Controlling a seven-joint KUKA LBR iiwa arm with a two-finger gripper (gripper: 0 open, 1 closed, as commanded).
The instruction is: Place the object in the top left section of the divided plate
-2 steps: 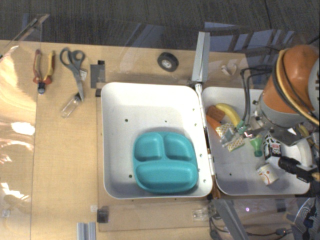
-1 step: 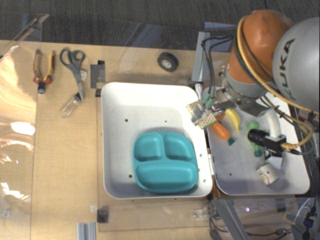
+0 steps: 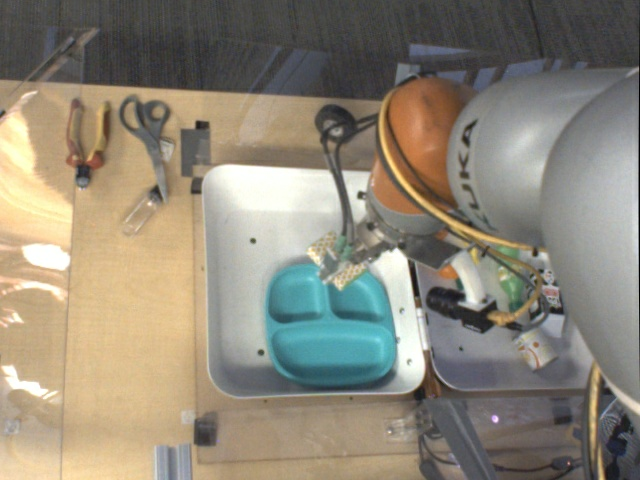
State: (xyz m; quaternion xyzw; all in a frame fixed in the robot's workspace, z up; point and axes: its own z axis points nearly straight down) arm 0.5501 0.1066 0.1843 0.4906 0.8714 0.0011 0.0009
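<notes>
Seen from the single camera above the bench, two shallow white bins sit side by side on a wooden bench top. The left bin (image 3: 230, 268) carries a teal divided plate (image 3: 330, 333) near its front right corner; the plate has two small sections along its far edge and one long section along its near edge. The grey arm (image 3: 560, 198) with its orange band (image 3: 425, 133) reaches in from the right and fills much of that side, covering most of the right bin (image 3: 490, 368). Its claw (image 3: 338, 260) hangs at the far edge of the plate, right over the ridge between the two small sections. At the fingertips there is a pale, patterned object (image 3: 330, 258), small and crumpled-looking, touching or just above the plate's far rim. The object appears pinched between the fingers, though the grip itself is too small to make out with certainty. Along the bench's far left edge lie red-handled pliers (image 3: 85, 140), and just beside them grey scissors (image 3: 148, 128). In the right bin a few small items peek out beneath the arm, too hidden to identify.
</notes>
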